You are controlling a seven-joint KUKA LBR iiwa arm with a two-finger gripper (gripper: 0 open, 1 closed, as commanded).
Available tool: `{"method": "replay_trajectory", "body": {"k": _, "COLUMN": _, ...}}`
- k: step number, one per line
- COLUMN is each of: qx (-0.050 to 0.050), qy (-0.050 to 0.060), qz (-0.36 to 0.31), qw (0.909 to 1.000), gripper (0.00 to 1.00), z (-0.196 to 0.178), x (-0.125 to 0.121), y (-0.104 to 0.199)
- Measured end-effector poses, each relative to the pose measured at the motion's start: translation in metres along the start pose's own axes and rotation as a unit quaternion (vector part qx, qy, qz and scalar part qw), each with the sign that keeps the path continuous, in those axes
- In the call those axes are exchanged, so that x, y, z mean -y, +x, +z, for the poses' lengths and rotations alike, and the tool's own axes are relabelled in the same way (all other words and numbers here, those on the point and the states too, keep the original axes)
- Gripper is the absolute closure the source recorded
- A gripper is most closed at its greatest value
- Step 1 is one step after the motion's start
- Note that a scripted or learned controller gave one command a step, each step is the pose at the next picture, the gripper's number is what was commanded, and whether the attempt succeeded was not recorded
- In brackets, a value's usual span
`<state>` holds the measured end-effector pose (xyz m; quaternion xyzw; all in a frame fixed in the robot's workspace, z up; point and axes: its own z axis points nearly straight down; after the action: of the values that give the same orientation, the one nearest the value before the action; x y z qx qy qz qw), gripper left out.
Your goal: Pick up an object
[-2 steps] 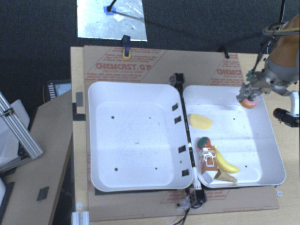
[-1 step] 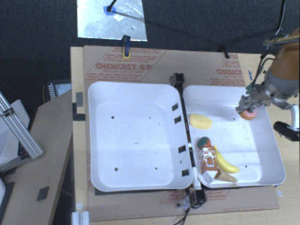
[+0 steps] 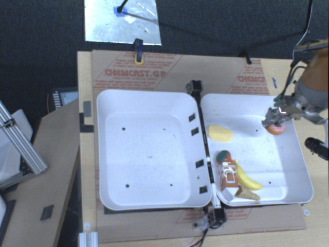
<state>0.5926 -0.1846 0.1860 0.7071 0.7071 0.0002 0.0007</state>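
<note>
At the left, the left bin (image 3: pixel 149 153), white and shallow, butted against its twin along a black-clipped seam.

Past the seam, the right bin (image 3: pixel 295 187), holding every candidate for the pick. Nearest the seam, a pale yellow lump (image 3: pixel 220 133), lying alone on open floor. Below it, a tight cluster against the near-left corner: a small green-and-red piece (image 3: pixel 223 156), an orange-and-white carton (image 3: pixel 229 175) just under it, a banana (image 3: pixel 249 180) leaning across the carton's right side, and a tan scrap (image 3: pixel 250 194) touching the banana's lower end.

Further right, up by the far-right part of the bin, a small pinkish-orange round object (image 3: pixel 277 129), well apart from the cluster. Directly over it, the gripper (image 3: pixel 274 118), low and seemingly touching or just above the object's top. Spread or pressed together: cannot tell from this slant, with the grey wrist hardware crowding the spot. No clear sight of the object pinched, so no claim of a hold.

At the right edge, the arm (image 3: pixel 313 81), reaching in over the bin wall.

Judged as the grasp step: descent onto the round object apparently done or nearly so, lift not yet made. Next, likely: close squarely around the object, then rise straight up, slowly. Worth minding: a small round thing near the wall, prone to rolling or squirting aside under an off-centre squeeze.
</note>
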Motion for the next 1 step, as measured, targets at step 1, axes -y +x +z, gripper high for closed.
{"method": "replay_trajectory", "body": {"k": 1, "qx": -0.001, "qy": 0.005, "qz": -0.002, "qw": 1.0000, "gripper": 1.00, "z": 0.0879, "x": -0.0684, "y": 0.0034}}
